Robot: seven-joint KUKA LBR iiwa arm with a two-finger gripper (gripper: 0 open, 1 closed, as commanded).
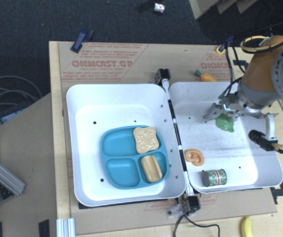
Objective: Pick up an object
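My gripper (224,113) hangs low over the far middle of the right bin (260,179). A small green object (226,124) lies right beneath it on the bin floor, partly covered by the gripper, and whether they touch is unclear. Nearer the front of the same bin, an orange pretzel-shaped ring (194,157) lies by the left wall. A small can with a green label (214,177) lies on its side at the front.
The left bin (82,132) holds a blue divided tray (117,169) with a square cracker (146,139) and a bread roll (151,167). An orange piece (206,76) and a blue clip (81,40) lie on the bench outside the bins.
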